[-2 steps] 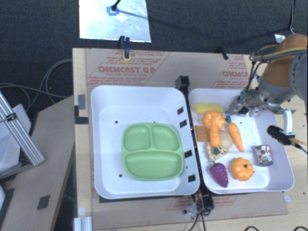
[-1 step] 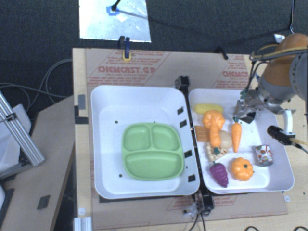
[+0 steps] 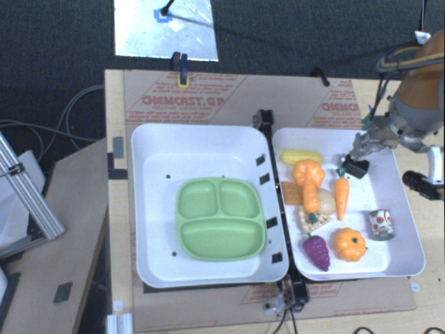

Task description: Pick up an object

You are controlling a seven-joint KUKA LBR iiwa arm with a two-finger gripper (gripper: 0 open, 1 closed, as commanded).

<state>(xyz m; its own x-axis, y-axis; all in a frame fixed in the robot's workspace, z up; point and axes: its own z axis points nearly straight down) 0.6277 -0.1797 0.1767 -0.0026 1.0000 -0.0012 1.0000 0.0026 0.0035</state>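
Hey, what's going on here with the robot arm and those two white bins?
The arm reaches in from the right, its pincer over the back of the right bin, just beyond the carrot. I can't see anything in its grasp. Toy food lies there too: purple grapes, a small pumpkin, a can. The left bin holds a green divided plate.

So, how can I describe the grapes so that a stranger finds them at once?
Look in the right bin, the one with toy food. At its near edge, beside the orange pumpkin, lie the grapes: the only purple thing.
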